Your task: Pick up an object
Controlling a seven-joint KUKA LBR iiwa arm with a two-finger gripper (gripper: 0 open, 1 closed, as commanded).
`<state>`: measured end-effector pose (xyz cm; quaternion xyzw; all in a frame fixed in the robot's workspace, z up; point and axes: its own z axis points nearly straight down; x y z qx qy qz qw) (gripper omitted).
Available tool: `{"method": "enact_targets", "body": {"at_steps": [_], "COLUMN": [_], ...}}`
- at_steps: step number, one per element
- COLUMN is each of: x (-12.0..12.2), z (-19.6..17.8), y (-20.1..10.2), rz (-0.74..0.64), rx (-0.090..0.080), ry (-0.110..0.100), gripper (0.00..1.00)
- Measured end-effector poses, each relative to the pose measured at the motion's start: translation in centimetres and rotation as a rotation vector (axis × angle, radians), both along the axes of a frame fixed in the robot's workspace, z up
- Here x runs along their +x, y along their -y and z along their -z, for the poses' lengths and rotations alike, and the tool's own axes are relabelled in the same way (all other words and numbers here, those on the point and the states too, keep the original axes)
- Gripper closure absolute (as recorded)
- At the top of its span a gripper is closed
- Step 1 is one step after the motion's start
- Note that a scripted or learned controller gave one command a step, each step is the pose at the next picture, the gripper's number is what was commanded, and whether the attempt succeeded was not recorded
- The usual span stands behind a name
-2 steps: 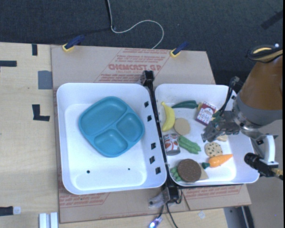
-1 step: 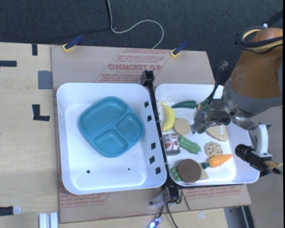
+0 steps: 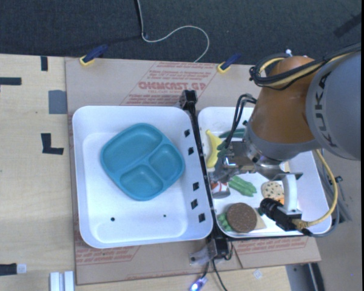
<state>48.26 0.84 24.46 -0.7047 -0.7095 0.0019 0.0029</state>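
Green pod [image 3: 242,185] lies in right bin [image 3: 318,187] beside banana [image 3: 213,148] and brown patty [image 3: 241,217] | end effector [image 3: 225,170] low over clutter, grip state cannot tell | advice: centre on one item, descend straight | blue plate [image 3: 143,160] in left bin [image 3: 88,162]

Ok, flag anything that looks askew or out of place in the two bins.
The blue three-compartment plastic plate lies turned at an angle in the left white bin, not square to its walls. Toy food is crowded in the right white bin. Nothing looks spilled or damaged.
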Motion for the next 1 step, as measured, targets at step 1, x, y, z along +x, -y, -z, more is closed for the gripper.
{"method": "enact_targets", "body": {"at_steps": [1], "x": [8.31], "z": [0.92], "y": [-0.83], "rz": [0.004], "rx": [-0.003], "ry": [0.009], "gripper": [1.0]}}
